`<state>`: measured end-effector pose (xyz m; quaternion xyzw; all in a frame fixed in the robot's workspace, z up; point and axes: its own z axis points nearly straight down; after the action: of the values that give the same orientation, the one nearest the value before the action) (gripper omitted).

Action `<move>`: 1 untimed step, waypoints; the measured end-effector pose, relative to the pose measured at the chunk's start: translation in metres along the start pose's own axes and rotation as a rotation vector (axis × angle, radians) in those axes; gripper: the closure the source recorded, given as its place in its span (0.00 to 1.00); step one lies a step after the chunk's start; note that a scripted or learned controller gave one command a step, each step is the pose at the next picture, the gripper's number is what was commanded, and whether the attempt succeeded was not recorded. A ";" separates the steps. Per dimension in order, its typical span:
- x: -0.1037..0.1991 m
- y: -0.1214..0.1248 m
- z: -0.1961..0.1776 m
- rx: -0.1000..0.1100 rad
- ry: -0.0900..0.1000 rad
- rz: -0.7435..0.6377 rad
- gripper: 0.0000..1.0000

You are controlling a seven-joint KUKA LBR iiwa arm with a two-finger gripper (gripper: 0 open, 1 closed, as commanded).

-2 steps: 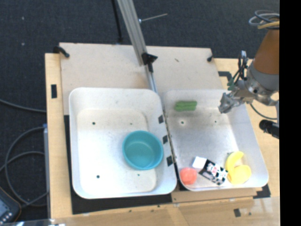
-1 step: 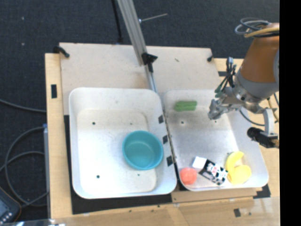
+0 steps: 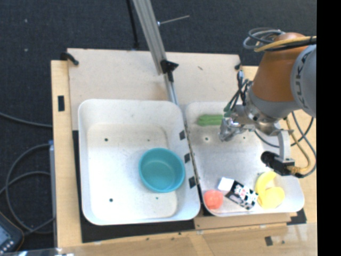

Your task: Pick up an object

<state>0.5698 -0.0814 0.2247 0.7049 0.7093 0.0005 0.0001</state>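
My gripper (image 3: 228, 130) hangs over the far part of the right bin (image 3: 213, 153), just right of a green elongated object (image 3: 209, 120) that lies by the bin's far wall. Nothing shows between the fingers. Along the right bin's near edge lie an orange-red ball (image 3: 213, 198), a small white and black printed block (image 3: 237, 191) and a yellow object (image 3: 269, 190). A teal bowl (image 3: 161, 169) stands upright in the left bin (image 3: 106, 159), near its right side.
A slanted metal pole (image 3: 154, 36) on a black clamp rises from the bench behind the two bins. Cables and a black fitting (image 3: 277, 161) hang off the arm over the right bin's right side. The wooden bench (image 3: 117, 73) extends behind the bins.
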 end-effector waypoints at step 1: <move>0.047 -0.019 0.005 0.001 0.000 0.000 1.00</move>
<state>0.5506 -0.0345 0.2198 0.7050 0.7092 0.0003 -0.0002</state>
